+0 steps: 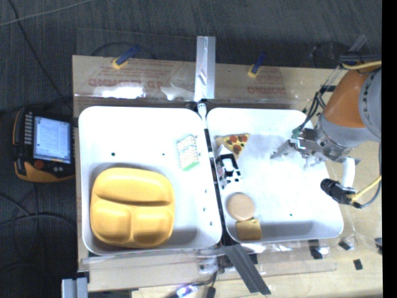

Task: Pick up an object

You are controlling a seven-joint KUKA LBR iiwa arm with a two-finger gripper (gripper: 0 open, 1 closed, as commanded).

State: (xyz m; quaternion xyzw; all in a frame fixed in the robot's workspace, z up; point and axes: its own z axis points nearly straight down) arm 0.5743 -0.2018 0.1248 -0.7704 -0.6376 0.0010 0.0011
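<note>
The arm [353,107] reaches in from the right, its orange band above the wrist sitting over the right bin's [279,185] far right corner. The wrist bends down and leftward, and the tool [296,148] hangs above the bin's upper right part, over bare white floor. Whether the tool is open or closed cannot be told; it is small and partly masked by cables and metal fittings. Nothing can be seen between its tips. A black cable connector [335,190] dangles below the wrist near the bin's right rim.

In the right bin, the objects lie along the left side, well apart from the tool. A pizza slice toy [234,142] lies near the upper left corner. Just below it is a black and white item [228,168] against the divider. Lower down is a round tan disc [240,206], and touching its lower edge is a brown block [249,230] near the front wall.

The left bin [124,129] holds a big yellow loaf-shaped piece [131,206] filling its lower left part. A small green-and-white packet [187,152] lies near the divider, in the upper right of that bin.

On the worktop [298,76] behind the bins lies clear plastic sheeting, with two blue-and-yellow clips [126,56] at its far edge. A handheld pendant [44,143] with a lit screen rests on the floor to the left.
</note>
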